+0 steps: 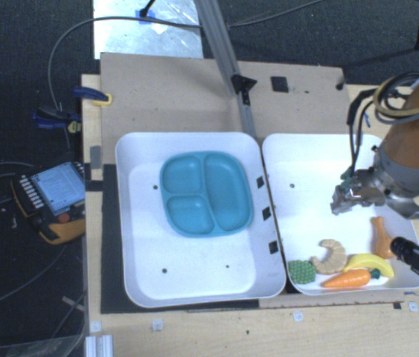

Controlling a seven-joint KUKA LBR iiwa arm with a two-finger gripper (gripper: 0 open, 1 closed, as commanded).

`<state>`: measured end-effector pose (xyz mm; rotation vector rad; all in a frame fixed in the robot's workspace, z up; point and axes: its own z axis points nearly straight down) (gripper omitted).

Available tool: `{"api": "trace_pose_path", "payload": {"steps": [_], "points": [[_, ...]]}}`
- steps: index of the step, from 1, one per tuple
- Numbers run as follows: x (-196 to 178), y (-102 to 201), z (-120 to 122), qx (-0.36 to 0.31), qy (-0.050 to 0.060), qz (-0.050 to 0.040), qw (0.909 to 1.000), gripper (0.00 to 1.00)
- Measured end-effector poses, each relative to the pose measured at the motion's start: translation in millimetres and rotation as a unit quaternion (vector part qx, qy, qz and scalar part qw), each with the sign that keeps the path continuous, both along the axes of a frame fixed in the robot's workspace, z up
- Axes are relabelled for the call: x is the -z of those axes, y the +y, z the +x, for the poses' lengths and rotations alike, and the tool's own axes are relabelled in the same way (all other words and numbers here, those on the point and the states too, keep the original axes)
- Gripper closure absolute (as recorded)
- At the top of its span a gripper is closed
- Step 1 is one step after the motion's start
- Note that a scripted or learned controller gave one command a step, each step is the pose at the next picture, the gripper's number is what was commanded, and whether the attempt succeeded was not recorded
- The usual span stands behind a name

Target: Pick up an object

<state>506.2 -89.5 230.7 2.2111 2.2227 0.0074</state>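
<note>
Nearest us, along the right bin's (298, 155) front edge, we see a carrot (347, 279), banana (370, 262) and croissant (332, 255). Just behind and above them hangs the gripper (347, 199); whether it is clenched we cannot tell. Farther left sits a blue plate (206, 193).

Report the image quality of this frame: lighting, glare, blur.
Camera view: even, soft overhead light with faint shadows; the right bin and left bin look bright but keep detail; a shiny patch of floor at top glares; the gripper looks slightly soft; the toy food, such as the carrot, is small and somewhat blurry.
</note>
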Motion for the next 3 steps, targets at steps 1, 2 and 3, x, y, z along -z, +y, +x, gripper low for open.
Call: {"api": "trace_pose_path", "payload": {"steps": [1, 2, 3], "points": [[-9, 53, 16, -0.003, 0.002, 0.0015, 1.0000, 1.00], [-1, 102, 37, -0.003, 0.003, 0.0016, 1.0000, 1.00], [11, 157, 48, -0.003, 0.003, 0.0015, 1.0000, 1.00]]}}
